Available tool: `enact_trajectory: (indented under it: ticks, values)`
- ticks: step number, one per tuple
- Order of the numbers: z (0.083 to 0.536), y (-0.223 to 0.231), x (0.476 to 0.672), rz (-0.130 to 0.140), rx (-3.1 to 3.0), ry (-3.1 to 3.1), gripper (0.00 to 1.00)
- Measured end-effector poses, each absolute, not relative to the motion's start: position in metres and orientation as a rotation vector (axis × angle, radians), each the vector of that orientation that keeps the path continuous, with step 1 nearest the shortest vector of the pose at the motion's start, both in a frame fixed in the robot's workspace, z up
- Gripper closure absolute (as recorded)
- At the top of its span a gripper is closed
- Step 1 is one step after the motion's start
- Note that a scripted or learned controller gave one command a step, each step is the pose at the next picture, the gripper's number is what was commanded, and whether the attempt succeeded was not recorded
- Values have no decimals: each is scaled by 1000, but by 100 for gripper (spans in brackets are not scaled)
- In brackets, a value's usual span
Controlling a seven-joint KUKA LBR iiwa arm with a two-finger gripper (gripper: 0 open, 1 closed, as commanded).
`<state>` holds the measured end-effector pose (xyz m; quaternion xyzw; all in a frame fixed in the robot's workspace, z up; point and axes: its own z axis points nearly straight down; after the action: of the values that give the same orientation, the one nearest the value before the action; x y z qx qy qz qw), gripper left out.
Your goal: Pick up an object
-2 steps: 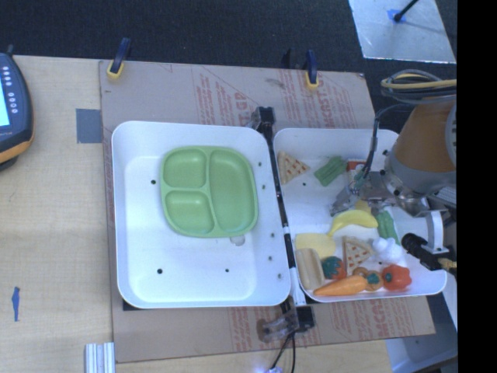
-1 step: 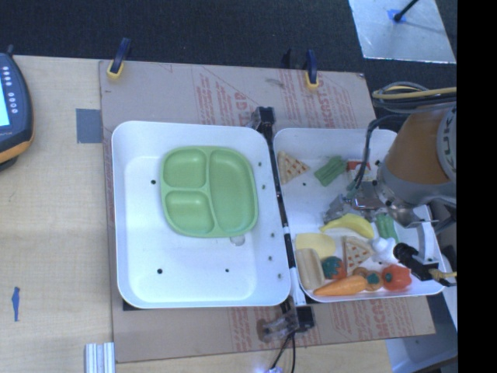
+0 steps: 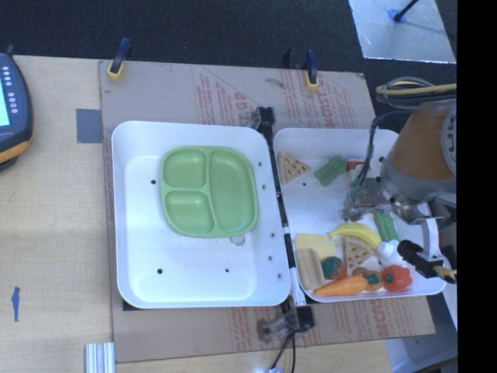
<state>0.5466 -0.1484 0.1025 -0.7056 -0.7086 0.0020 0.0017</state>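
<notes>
My gripper (image 3: pixel 359 206) hangs low in the right bin (image 3: pixel 304 140), just above a yellow banana (image 3: pixel 355 233) and left of a green pod (image 3: pixel 386 225). The grey arm with its orange band (image 3: pixel 423 146) hides part of the bin behind it. Toy food lies around: a green pickle (image 3: pixel 330 169) and a triangular cracker (image 3: pixel 291 165) at the back, a cheese slab (image 3: pixel 312 244), a pizza wedge (image 3: pixel 357 253), a carrot (image 3: pixel 342 286) and a red tomato (image 3: pixel 397 278) at the front. Nothing is visibly held.
The left bin (image 3: pixel 140 286) holds a green divided plate (image 3: pixel 210 190). Clamps (image 3: pixel 116 61) pin the cardboard sheet under both bins. A handheld pendant (image 3: pixel 12 107) lies at the far left. Cables (image 3: pixel 411 90) loop behind the arm.
</notes>
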Motion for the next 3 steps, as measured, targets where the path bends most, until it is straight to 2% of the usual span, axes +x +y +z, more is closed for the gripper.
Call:
enact_trajectory:
  ticks: [1, 2, 3]
  values:
    - [224, -126, 601, -12, -2219, -2239, 100]
    - [273, -110, 600, -3, -2216, -2230, 100]
    - [257, -114, 606, 6, -2213, -2225, 100]
